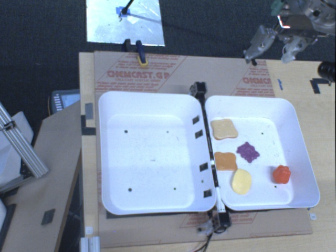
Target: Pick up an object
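From my seat at the remote station, I see the fingers [269, 47] hanging high at the top right, above the far edge of the tabletop [220, 72] and beyond the back rim of the right bin [302, 135]. They are spread apart, one prong reaching down on the left side toward the cardboard and the other on the right, with open air between them and nothing in their hold.

All five candidate objects lie in the right bin, below and nearer to me than the fingers. Closest to them is the pale toast slice [224, 129], resting flat near the bin's left wall. Farther down from the fingers sits the purple cluster [248, 151], roughly under them and near the middle of the bin floor. Just beside it, on the side away from the arm, lies the orange-brown toast piece [226, 161], close to the divider between the bins. The yellow oval piece [241, 182] lies just beyond that, its upper edge nearly touching the brown piece; I cannot tell whether they make contact. The red piece [281, 175] sits apart from the others, toward the near right corner of the bin, the farthest one on the arm's side.

The left bin [110, 151] lies well off to the far side from the fingers, with a few dark specks on its floor. A shiny grey sheet [125, 14] lies beyond the tabletop, level with the fingers but far across from them.
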Action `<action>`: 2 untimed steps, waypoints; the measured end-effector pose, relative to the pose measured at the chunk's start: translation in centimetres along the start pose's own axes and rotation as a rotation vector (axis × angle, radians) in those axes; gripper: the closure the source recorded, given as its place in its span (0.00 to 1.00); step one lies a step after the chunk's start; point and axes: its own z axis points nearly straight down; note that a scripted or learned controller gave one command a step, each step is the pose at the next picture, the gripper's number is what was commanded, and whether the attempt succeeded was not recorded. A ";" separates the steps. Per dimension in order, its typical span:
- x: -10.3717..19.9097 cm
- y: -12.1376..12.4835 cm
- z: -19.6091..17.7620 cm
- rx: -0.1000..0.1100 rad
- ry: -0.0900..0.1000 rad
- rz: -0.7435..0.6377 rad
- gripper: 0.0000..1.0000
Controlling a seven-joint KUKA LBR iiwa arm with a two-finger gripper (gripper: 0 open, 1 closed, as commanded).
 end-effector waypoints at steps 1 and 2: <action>-0.7 0.0 -0.3 0.011 -0.004 0.009 1.00; 5.9 1.4 -1.9 0.014 -0.002 0.006 1.00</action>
